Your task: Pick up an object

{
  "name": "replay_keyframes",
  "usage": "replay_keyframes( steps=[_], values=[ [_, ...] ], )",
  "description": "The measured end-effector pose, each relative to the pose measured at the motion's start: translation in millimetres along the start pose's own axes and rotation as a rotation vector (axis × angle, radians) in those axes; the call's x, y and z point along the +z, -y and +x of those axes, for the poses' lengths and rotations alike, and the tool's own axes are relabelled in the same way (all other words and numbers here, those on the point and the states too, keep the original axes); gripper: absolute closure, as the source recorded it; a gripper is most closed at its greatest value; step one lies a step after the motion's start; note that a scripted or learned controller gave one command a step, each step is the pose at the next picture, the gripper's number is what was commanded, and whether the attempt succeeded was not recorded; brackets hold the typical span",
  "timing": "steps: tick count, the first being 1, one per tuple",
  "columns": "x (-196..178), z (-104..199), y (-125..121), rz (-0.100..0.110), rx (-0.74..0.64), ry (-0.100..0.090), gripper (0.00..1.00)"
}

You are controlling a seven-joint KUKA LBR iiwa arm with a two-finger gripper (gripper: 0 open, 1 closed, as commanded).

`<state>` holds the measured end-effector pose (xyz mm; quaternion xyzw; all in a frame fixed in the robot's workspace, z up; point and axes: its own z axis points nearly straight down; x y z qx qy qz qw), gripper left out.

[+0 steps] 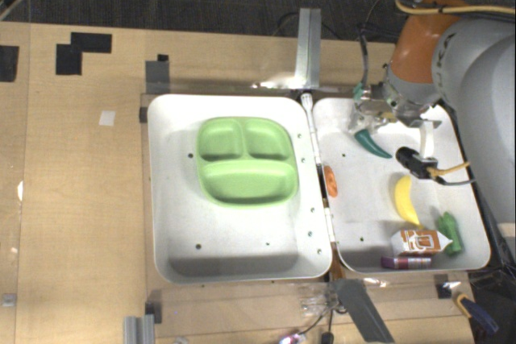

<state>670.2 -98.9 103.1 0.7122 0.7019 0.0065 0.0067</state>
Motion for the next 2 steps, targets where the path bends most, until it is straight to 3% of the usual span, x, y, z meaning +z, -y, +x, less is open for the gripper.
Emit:
replay_keyframes(
  steps=[1,2],
  values=[
    [-84.7,60.3,98.2,0.014,0.012,-0.001,1.0],
    [-91.7,88.9,96.5,0.016,0.101,0.0,1.0]
  ],
)
